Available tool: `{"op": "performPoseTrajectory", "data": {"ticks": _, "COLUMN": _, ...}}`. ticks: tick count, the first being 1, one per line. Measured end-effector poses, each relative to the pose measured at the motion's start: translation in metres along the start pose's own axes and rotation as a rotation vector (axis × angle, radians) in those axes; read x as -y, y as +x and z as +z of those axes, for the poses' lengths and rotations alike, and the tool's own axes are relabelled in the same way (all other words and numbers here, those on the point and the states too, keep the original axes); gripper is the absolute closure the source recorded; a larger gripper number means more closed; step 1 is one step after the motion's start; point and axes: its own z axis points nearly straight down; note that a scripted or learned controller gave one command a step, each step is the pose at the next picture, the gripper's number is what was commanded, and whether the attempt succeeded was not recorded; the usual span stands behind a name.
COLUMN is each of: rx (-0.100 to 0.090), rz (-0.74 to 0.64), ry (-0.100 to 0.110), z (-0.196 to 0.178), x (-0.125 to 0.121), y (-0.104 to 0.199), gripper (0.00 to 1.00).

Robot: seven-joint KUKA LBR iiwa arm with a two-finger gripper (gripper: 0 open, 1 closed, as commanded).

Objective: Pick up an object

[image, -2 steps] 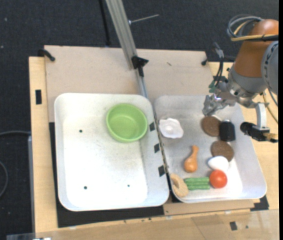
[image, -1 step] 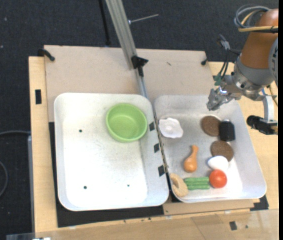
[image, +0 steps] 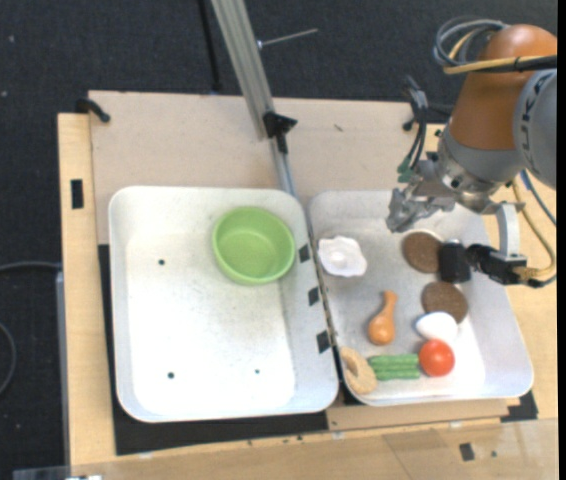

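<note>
**Hovering over the right bin**

Starting at the left: the left bin (image: 163, 368) carries a green bowl (image: 253, 245), sitting upright near its upper right corner. Across the divide, the right bin (image: 363, 208) is crowded. A white shell-like piece (image: 341, 257) lies by its left wall, an orange gourd (image: 384, 317) sits below it, and along the bottom edge lie a tan piece (image: 360, 371) and a green pod (image: 394, 367). Further right, a brown disc (image: 422, 252), a second brown disc (image: 444, 297), a white egg (image: 436, 325) and a red tomato (image: 437, 357) run top to bottom. The gripper (image: 406, 211) hangs just above the upper disc; whether it is open or closed, I cannot tell, and nothing visible is held.
</note>
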Motion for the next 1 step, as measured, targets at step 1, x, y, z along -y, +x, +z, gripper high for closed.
{"op": "performPoseTrajectory", "data": {"ticks": 1, "rx": 0.001, "rz": 0.004, "ry": 0.0, "z": 0.0017, "x": 0.0136, "y": 0.039, "gripper": 1.0}}
